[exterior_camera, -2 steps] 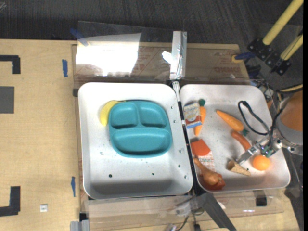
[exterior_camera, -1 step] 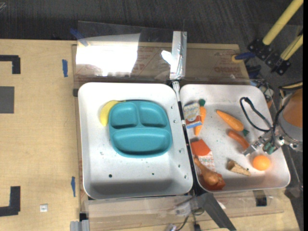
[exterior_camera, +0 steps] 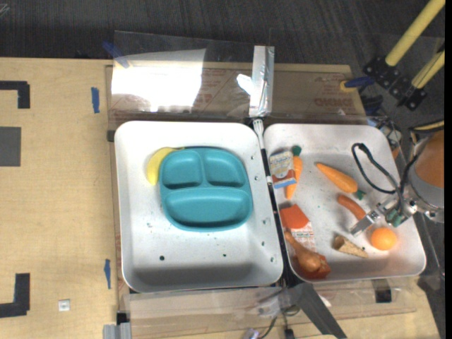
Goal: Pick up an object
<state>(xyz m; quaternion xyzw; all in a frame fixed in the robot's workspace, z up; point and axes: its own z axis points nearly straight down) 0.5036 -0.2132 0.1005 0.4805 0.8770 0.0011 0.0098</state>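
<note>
Camera view, right bin: toy food is being kept here, with an orange ball lying near the right wall.
Gripper: it is being held low just above the ball; whether the fingers are apart or together cannot be told.
Left bin: a teal divided plate is being carried.
Advice: the fingers should be centred over the ball, clear of the sausage alongside.
</note>
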